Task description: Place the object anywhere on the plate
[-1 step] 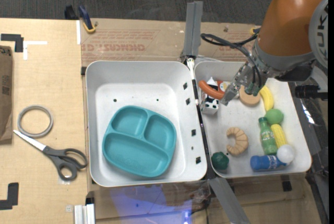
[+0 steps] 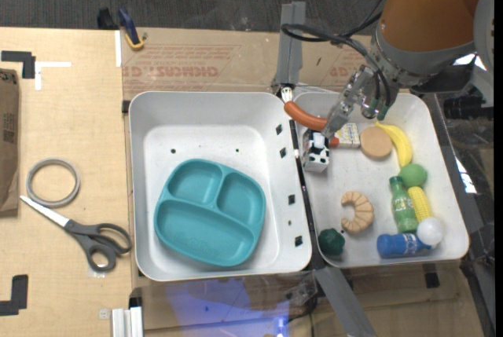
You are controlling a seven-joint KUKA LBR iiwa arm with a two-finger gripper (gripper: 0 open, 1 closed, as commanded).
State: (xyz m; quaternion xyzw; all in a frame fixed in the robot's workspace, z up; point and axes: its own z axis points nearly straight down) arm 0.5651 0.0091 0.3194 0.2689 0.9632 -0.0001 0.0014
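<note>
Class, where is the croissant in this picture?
The croissant lies in the right-hand bin, near its front middle, with the dark green ball in front on its left and the green bottle on its right.

A teal three-compartment plastic plate [image 2: 211,211] sits in the white left bin [image 2: 145,170]. In the right bin there's a black-and-white patched toy cow [image 2: 317,152], a yellow banana [image 2: 399,144], a tan croissant [image 2: 359,211], and a green bottle [image 2: 402,204].
</note>
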